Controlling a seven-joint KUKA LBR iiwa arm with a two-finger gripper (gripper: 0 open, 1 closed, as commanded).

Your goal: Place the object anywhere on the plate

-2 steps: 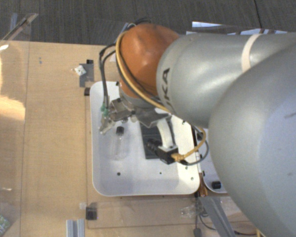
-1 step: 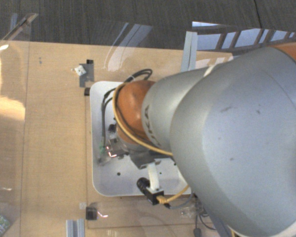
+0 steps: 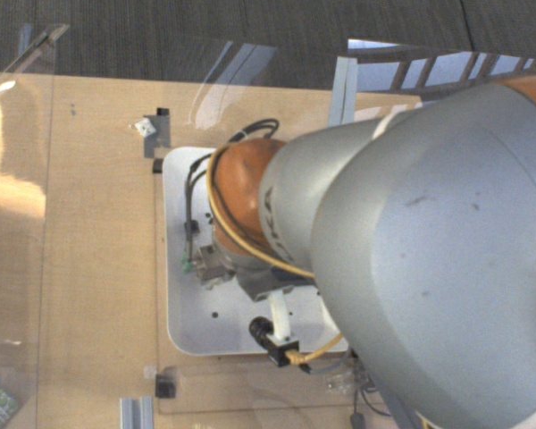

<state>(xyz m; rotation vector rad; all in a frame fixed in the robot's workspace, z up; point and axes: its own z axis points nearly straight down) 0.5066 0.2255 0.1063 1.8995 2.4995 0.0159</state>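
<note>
The two-finger gripper (image 3: 201, 262) hangs low over the left half of the shallow white bin (image 3: 180, 320), close to its left rim, and from where I stand I cannot tell how it is set, since the wrist hides it. The big grey arm with its orange band (image 3: 246, 195) covers most of the bin. The object and plate are hidden beneath it. A yellow cable (image 3: 241, 244) loops round the wrist. The bin sits on a pale wooden bench (image 3: 89, 239).

One grey arm (image 3: 411, 239) with one orange band (image 3: 241, 186) at its wrist. One white bin (image 3: 183, 320) shows beneath it. One wooden desk (image 3: 80, 239). Two small black brackets, at eleven o'clock (image 3: 161, 128) and seven o'clock (image 3: 165, 386).
</note>
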